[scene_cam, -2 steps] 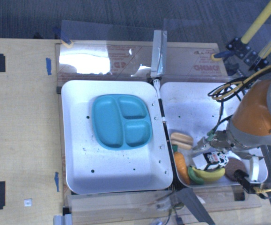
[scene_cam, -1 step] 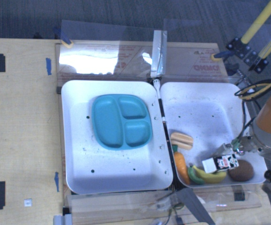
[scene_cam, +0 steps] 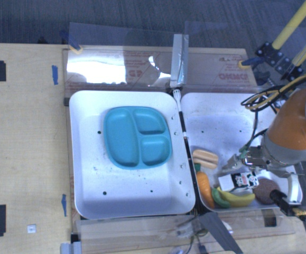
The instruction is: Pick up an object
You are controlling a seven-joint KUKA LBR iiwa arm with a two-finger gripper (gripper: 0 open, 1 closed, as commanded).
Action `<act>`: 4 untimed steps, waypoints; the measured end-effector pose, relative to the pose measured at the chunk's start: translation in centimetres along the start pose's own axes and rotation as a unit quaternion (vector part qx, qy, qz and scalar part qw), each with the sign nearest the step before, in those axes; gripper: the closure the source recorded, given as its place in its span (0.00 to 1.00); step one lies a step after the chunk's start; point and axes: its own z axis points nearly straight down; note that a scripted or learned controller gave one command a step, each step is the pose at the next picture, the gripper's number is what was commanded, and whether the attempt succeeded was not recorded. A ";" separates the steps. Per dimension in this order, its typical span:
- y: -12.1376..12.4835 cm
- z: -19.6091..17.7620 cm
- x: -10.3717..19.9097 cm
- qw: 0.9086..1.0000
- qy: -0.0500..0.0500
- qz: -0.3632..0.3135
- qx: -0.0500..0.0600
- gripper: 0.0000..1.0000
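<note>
Two shallow white bins are seen from above, set side by side on a wooden bench. The left bin (scene_cam: 89,194) is occupied by a turquoise divided plate (scene_cam: 137,136) with three compartments, lying flat a little above the bin's middle. A clear plastic sheet (scene_cam: 121,62) is stood behind both bins.

The right bin (scene_cam: 216,120) holds a small cluster of toy foods crowded into its lower left corner. A tan bread roll (scene_cam: 204,157) is laid near the dividing wall. Just below it, an orange carrot (scene_cam: 204,187) is pressed against that wall. A yellow banana with a green end (scene_cam: 232,198) is curved along the bin's front edge, touching the carrot. A dark brown round object (scene_cam: 269,190) is placed at the banana's right.

The grey arm with its orange band (scene_cam: 293,126) is reached in from the right, and the gripper (scene_cam: 240,178) is lowered among the foods, just above the banana and right of the roll. Whether anything is held cannot be told, since the wrist and cables cover that part.

The upper half of the right bin is left bare, so open room is found there; the cluster itself is hemmed in by the dividing wall and the front rim.
</note>
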 end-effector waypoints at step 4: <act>-1.1 0.0 0.3 0.991 0.000 0.137 0.000 0.00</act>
